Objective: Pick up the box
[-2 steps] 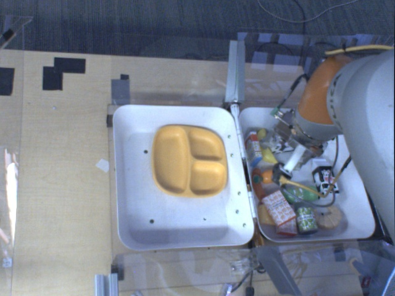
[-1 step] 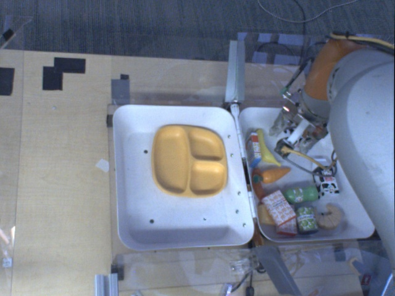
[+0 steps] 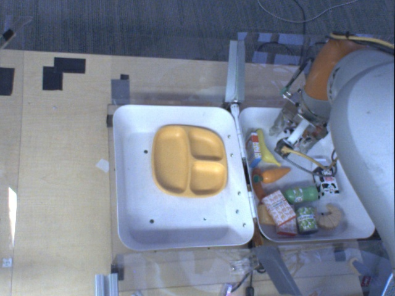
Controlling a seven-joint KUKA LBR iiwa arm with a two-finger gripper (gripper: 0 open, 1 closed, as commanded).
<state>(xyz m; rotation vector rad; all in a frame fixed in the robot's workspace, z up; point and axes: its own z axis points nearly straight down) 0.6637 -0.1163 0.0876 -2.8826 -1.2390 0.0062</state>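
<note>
One grey arm (image 3: 364, 140) reaches in from the right, with one orange band (image 3: 322, 66) above its wrist; two white bins lie side by side, the left bin (image 3: 126, 165) and the right bin (image 3: 260, 119); the left bin holds one yellow tray (image 3: 188, 160) with three compartments, well apart from the gripper (image 3: 289, 130); the gripper hangs over the far part of the right bin, and whether it is released or clenched I cannot tell; nothing shows in its grasp.

Seven smaller things lie in the right bin; one banana (image 3: 266, 150) lies just left of the gripper and a little nearer the camera; one red-and-white tube (image 3: 253, 148) lies beside the banana, further left; one carrot (image 3: 276, 174) lies nearer the camera than the gripper, touching the banana's end; one box (image 3: 279, 206), red and white, lies further toward the near rim, apart from the gripper; two green things lie there, a green pouch (image 3: 301, 194) just right of the box and a green carton (image 3: 307, 220) near the rim; one round tan biscuit (image 3: 332, 215) lies right of the carton.
</note>
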